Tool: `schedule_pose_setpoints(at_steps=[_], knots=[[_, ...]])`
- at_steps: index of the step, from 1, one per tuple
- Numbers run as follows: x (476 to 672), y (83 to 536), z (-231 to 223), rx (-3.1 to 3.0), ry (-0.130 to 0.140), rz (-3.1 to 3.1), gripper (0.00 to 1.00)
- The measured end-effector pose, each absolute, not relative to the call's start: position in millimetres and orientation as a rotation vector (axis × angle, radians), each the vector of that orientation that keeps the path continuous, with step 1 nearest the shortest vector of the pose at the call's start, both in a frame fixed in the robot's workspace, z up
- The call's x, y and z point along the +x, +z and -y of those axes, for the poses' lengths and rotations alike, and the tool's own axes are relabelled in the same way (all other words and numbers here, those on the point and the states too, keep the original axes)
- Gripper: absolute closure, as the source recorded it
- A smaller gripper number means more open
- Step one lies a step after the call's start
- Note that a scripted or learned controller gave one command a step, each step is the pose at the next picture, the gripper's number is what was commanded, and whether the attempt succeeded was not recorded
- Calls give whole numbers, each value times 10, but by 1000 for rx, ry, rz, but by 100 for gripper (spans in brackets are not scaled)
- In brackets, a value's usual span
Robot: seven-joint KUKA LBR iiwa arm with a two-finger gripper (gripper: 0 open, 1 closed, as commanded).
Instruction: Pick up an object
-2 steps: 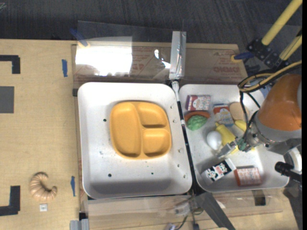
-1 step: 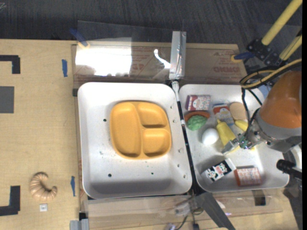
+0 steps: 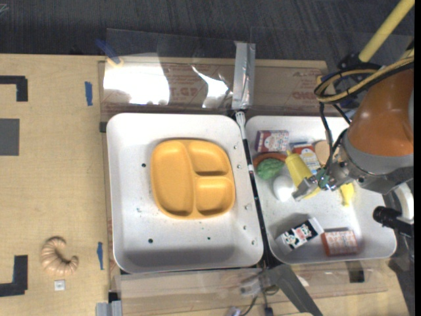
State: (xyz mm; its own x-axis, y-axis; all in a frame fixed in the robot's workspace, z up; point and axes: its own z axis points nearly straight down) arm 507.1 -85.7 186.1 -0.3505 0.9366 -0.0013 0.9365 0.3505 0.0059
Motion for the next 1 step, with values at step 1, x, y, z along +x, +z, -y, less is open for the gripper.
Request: schedule_pose_setpoints(at_steps=[1], knots=[[5367, 1835, 401, 2158, 1, -2283, 100]])
